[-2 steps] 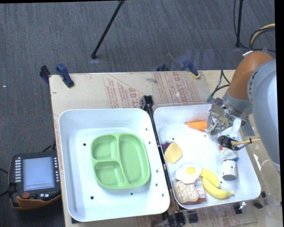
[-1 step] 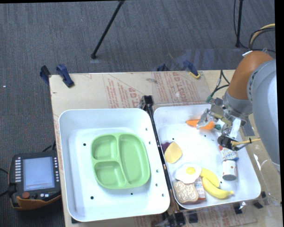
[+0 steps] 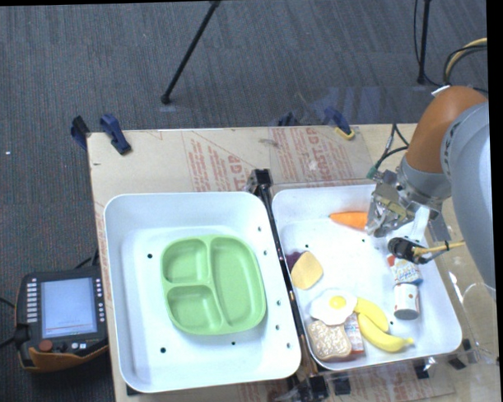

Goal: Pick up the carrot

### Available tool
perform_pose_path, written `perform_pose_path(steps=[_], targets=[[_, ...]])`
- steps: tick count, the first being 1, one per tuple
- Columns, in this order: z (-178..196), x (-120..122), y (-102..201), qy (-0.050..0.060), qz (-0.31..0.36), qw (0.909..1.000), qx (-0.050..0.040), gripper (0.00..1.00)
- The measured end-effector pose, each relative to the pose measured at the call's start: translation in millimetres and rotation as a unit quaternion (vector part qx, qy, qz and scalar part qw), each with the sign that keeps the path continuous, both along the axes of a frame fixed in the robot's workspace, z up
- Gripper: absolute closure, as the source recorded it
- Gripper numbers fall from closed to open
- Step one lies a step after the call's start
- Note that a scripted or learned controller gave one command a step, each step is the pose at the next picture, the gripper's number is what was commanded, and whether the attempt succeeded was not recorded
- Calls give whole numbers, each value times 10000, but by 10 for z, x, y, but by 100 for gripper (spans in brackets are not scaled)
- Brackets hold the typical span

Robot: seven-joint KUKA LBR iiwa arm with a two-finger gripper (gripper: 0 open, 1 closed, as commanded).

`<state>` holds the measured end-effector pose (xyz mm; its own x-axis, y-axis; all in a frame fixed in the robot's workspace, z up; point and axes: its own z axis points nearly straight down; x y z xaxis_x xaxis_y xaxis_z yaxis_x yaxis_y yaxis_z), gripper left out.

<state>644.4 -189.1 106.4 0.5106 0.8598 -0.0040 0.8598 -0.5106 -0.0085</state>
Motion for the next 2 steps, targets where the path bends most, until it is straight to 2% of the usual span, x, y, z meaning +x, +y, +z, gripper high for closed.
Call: perform_pose_path(steps=[1,2], targets=[[-6,1,11,5,11,10000,6,0],[-236,-33,-45,69,-826,9965,55,0]])
